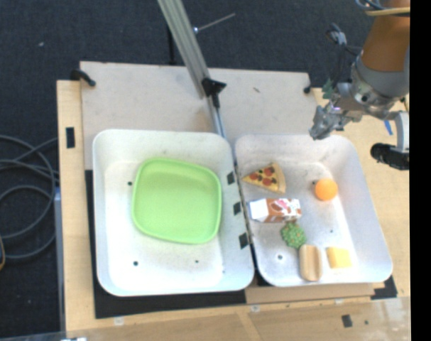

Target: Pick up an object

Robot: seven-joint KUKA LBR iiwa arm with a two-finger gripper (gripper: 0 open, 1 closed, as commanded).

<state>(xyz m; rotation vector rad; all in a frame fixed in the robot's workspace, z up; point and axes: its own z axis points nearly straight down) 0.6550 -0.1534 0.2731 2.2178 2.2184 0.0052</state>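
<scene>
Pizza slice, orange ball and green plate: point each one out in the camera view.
pizza slice (266, 178), camera view, on the middle of its topped face.
orange ball (326, 190), camera view, on the centre of its rounded top.
green plate (177, 200), camera view, on its flat middle.

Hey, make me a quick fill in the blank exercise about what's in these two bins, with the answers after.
1. The left bin holds one green ____.
2. The pizza slice lies in the ____ bin.
3. The round fruit by the right bin's far side is an ____.
4. The gripper hangs over the right bin's ____ rim.

Answers: plate; right; orange; far
</scene>
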